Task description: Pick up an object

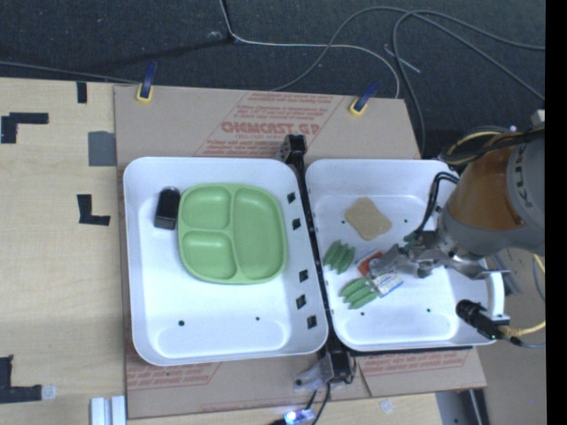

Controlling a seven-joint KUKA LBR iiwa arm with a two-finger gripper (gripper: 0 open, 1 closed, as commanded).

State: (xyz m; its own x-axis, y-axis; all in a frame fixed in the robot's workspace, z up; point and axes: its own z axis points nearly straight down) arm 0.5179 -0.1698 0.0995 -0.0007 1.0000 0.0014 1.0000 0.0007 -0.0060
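My gripper (pixel 383 271) reaches low into the right bin (pixel 416 330) from the right, its tip among a small red, white and blue item (pixel 387 282). Two green pod-like pieces lie just left of it, one (pixel 338 256) higher and one (pixel 358 292) lower. A tan slice of bread (pixel 367 218) rests further back in the same bin. The arm's grey wrist and orange band (pixel 483 197) hang over the bin's right side.
The left bin (pixel 151 317) holds a green divided plate (pixel 233 233) and a small black block (pixel 166 208) beside the plate's left edge. A black divider strip (pixel 304 237) joins the bins. Cables run across the dark floor behind the bench.
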